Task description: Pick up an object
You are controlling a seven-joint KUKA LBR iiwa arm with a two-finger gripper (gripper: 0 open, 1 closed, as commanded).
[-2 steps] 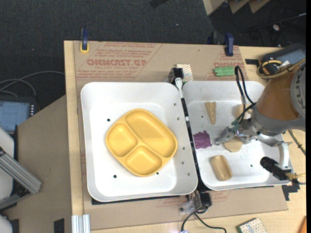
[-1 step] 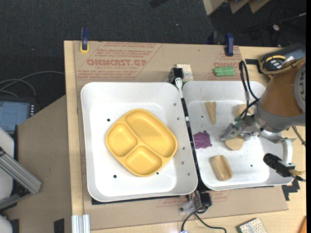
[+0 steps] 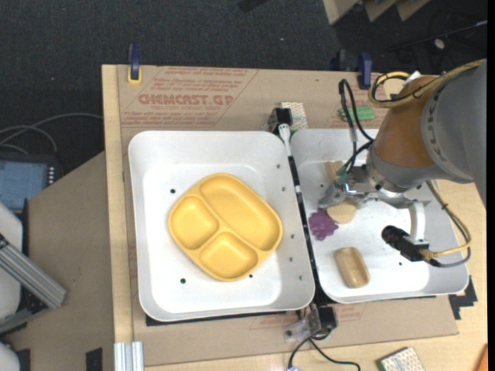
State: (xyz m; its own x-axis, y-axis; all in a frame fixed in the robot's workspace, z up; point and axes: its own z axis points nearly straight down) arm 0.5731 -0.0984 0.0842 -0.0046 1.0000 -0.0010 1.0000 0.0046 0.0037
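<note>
Brown bench (image 3: 193, 99) bears white bins (image 3: 155, 284), dark carpet (image 3: 116, 14).

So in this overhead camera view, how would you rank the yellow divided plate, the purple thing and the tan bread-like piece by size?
1. Yellow divided plate, by far the largest.
2. Tan bread-like piece.
3. Purple thing, only slightly smaller than the tan piece, so that order is unsure.

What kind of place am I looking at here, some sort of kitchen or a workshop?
Most likely a robotics lab test bench, not a kitchen: a grey-and-orange robot arm reaches over two white bins holding a yellow divided plate and small toy-like objects, with loose cables around.
</note>
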